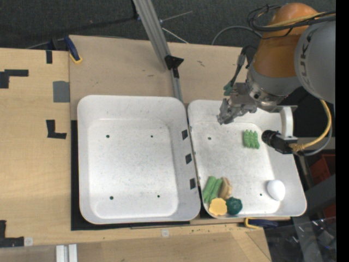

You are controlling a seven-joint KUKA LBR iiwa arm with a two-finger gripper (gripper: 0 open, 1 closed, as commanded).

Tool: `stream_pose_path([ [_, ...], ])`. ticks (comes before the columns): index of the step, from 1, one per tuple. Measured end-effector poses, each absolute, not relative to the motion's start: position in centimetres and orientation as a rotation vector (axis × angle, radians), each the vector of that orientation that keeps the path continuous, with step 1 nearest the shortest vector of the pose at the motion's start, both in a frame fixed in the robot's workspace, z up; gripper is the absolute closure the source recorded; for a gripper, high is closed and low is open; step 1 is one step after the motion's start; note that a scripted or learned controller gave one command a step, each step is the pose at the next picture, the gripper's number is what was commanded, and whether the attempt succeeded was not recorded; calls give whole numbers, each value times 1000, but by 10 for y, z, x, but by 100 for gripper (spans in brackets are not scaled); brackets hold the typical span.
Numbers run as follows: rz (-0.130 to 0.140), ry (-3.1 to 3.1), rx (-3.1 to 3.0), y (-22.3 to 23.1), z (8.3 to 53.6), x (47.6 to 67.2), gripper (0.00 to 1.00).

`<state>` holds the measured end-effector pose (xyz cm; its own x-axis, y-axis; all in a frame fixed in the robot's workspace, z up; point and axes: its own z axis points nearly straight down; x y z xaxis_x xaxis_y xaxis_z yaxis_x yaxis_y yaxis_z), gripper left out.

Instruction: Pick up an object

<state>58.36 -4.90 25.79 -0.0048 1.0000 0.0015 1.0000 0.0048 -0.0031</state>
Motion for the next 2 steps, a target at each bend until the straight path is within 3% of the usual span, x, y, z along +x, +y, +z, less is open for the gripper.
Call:
stream_pose_path([
  [2,5,-2225,-2212,49,241,548,100],
])
